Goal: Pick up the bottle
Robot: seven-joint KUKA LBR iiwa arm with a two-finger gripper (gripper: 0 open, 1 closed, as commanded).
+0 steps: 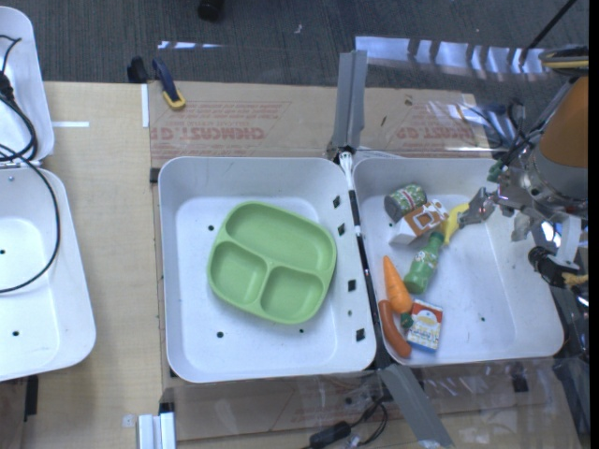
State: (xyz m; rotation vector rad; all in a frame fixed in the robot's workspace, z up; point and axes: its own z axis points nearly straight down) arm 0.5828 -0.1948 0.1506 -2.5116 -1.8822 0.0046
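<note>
one green bottle (423,262) lies in the right bin (505,325); end effector (501,204) state unclear.

arm (569,129): orange band, grey body above wrist
claw (501,215): grey/silver metal, dark fittings
cables: thin black, nr wrist

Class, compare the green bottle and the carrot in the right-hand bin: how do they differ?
The green bottle is green; the carrot is orange. The bottle slants toward upper right, the carrot toward upper left. The bottle looks longer and thicker, while the carrot tapers to a point. Both lie flat in the right bin, close together.
</note>
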